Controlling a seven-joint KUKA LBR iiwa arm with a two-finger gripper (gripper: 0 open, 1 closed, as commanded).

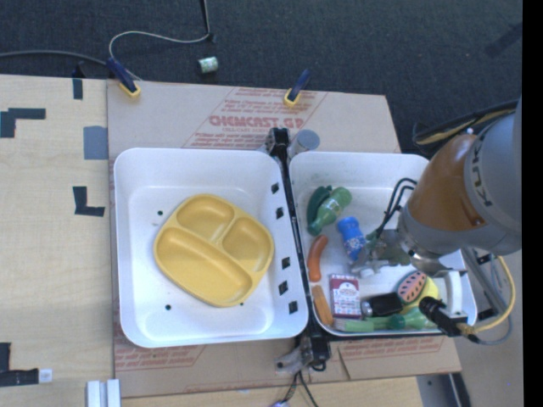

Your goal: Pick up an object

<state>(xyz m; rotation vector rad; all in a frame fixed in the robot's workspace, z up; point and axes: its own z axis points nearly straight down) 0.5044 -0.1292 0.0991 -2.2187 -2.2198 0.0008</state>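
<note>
The right bin (365,170) holds several small objects. Among them are a green toy (326,206), a blue bottle (349,234), an orange sausage shape (316,257) and a red box (344,295). A black item (382,304) and a striped yellow and pink piece (412,286) lie near the front right. My gripper (372,259) is low in this bin, right beside the blue bottle and just above the red box. The arm's grey wrist and orange band (445,189) hide the bin's right part.
The left bin (136,176) holds a yellow divided plate (214,248). A black divider with clips (287,227) runs between the bins. Both bins stand on a cardboard sheet (254,117) held by yellow and blue clamps (123,76); a cable (161,36) lies behind.
</note>
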